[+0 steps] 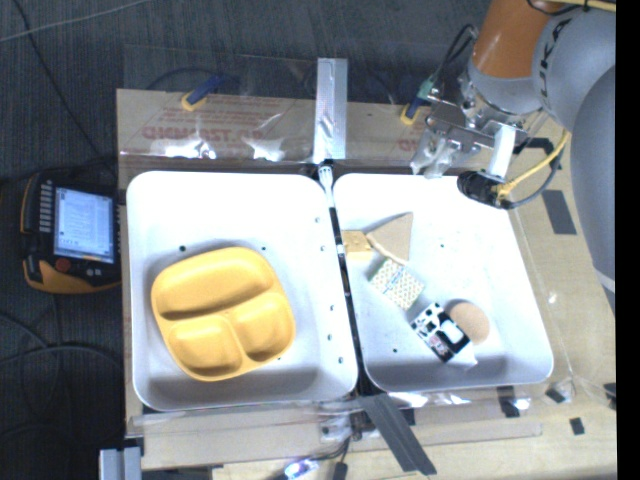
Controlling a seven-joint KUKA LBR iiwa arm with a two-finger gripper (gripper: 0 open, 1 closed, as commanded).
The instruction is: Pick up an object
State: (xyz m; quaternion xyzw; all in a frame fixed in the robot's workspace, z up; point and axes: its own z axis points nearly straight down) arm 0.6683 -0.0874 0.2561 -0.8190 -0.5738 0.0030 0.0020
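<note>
Two bins (140, 268), yellow tray (222, 311), small items (410, 288)

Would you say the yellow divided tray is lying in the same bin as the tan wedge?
No, the yellow divided tray lies in the left bin, the tan wedge in the right bin.

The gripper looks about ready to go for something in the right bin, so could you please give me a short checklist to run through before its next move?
1. Objects to pick are present in the right bin: a tan wedge, a patterned packet, a black-and-white item and a tan round piece. Ok.
2. Gripper is over a target: it sits at the bin's far rim, away from the objects. Not ok.
3. Fingers open for a grasp: cannot tell.
4. Targets are well separated: the round piece touches the black-and-white item. Not ok.
5. Yellow divided tray lies in the left bin, clear of the approach path. Ok.
</note>
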